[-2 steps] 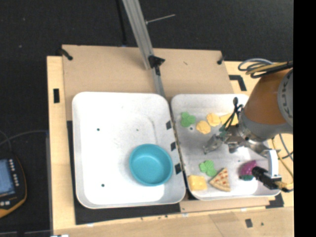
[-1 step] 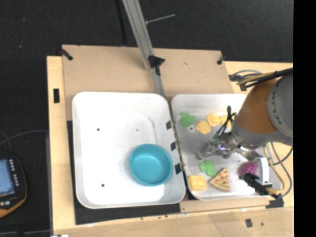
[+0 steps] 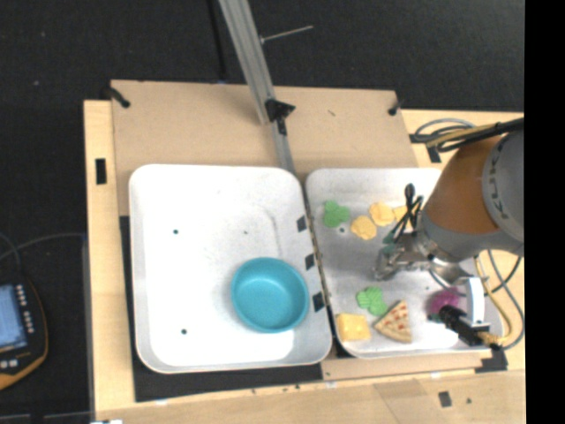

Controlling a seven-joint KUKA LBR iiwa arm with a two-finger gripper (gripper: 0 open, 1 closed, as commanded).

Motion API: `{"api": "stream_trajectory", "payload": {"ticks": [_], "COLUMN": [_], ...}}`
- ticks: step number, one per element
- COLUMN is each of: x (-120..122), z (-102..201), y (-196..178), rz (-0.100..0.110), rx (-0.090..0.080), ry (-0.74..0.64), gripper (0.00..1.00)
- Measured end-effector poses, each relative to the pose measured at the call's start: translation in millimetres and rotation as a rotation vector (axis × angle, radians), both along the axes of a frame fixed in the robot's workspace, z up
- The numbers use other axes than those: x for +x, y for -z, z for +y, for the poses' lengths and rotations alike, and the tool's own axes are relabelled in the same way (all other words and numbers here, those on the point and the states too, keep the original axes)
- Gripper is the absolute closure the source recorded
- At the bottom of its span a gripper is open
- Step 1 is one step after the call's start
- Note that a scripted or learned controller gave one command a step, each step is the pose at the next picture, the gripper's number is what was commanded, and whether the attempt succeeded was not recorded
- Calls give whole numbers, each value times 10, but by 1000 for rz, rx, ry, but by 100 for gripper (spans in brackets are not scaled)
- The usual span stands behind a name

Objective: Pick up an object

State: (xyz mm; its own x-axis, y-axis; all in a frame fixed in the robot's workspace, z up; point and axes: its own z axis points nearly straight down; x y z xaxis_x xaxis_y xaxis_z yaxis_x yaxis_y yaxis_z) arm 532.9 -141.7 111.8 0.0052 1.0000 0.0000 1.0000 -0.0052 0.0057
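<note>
My gripper hangs low over the middle of the right bin, under the grey arm with its orange band. Toy foods lie around it. A green leafy piece and two yellow pieces lie behind it. In front of it are a second green piece, a pizza slice and a yellow cheese block. A purple piece lies to its right. Nothing shows in its grip.
The left bin holds a blue bowl near its front right corner. A slanted metal pole rises behind the bins. Cables and a black and white part crowd the right bin's front right corner.
</note>
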Motion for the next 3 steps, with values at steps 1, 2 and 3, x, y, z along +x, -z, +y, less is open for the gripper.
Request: {"api": "stream_trajectory", "payload": {"ticks": [1, 2, 3], "x": [80, 116, 62], "z": [-31, -129, -76], "y": [-454, -1029, -1500], "rz": [-1, 1, 3], "rx": [-1, -3, -2], "ry": [-8, -8, -9], "gripper": [100, 100, 100]}}
